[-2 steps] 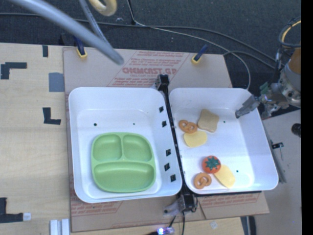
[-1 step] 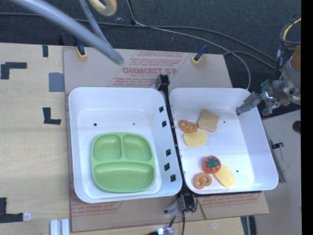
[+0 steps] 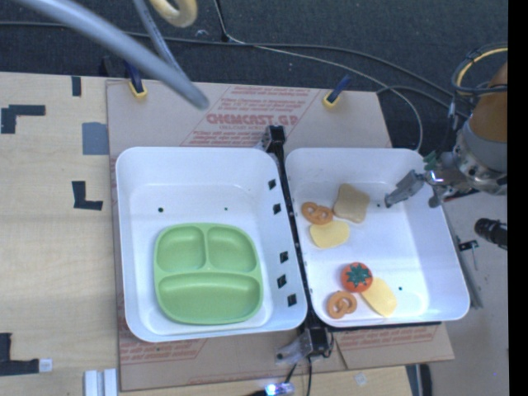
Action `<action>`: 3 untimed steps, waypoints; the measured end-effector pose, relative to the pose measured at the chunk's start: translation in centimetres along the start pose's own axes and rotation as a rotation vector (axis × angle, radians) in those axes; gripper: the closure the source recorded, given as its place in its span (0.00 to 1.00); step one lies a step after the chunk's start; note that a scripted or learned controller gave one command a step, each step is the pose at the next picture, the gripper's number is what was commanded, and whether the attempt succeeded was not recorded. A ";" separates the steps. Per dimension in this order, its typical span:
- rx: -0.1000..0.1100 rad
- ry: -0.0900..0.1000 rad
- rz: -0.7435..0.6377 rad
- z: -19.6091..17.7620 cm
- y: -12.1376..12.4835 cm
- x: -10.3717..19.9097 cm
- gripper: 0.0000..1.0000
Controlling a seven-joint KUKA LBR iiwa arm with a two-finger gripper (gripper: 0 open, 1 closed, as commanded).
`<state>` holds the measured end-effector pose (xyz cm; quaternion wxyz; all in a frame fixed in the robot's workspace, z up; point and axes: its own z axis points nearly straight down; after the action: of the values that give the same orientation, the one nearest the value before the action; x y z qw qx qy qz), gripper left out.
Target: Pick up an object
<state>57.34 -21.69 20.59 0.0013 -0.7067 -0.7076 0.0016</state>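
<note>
The right bin (image 3: 429, 246) holds several toy foods. A tan bread slice (image 3: 352, 203) lies at its back, with an orange pretzel (image 3: 316, 214) to its left and a pale yellow piece (image 3: 330, 235) in front of it. Near the front lie a red tomato (image 3: 356, 277), a second pretzel (image 3: 341, 304) and a yellow wedge (image 3: 380, 297). My gripper (image 3: 404, 190) hangs at the bin's back right, to the right of the bread slice and apart from it. Nothing shows in its grip.
The left bin (image 3: 136, 221) holds a green divided plate (image 3: 208, 273). A black divider (image 3: 285, 221) runs between the bins. The arm's body (image 3: 483, 151) stands beyond the right bin's right wall. Cables cross the dark floor at the back.
</note>
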 end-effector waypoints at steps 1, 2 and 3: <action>0.001 0.000 0.000 6.4 0.1 0.2 0.00; -0.001 -0.001 0.000 11.8 0.0 0.2 0.00; -0.004 -0.001 -0.001 10.5 0.1 0.3 1.00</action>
<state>57.41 -21.39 10.13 -0.0001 -0.7061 -0.7081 0.0006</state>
